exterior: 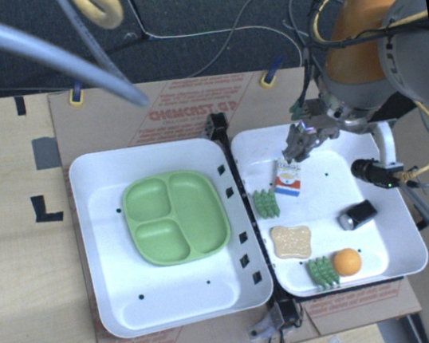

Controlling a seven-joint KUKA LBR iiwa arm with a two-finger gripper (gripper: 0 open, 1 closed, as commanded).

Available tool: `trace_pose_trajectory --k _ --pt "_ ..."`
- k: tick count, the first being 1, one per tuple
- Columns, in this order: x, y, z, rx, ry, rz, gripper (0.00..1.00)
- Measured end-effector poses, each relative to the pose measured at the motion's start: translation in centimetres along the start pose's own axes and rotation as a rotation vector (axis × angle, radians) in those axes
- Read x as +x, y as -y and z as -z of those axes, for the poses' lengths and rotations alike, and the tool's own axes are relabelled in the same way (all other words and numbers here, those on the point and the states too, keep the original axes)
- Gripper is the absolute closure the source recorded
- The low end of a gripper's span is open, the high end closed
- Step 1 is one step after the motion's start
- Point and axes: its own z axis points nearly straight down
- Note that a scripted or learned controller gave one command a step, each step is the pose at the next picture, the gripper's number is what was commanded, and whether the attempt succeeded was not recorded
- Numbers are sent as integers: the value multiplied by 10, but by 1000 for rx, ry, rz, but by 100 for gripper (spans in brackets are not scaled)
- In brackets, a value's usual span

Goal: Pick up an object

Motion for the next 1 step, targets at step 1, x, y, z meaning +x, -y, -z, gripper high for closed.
trace_pose_trajectory --k 1 --pt "57 2 7 0 -1 1 100"
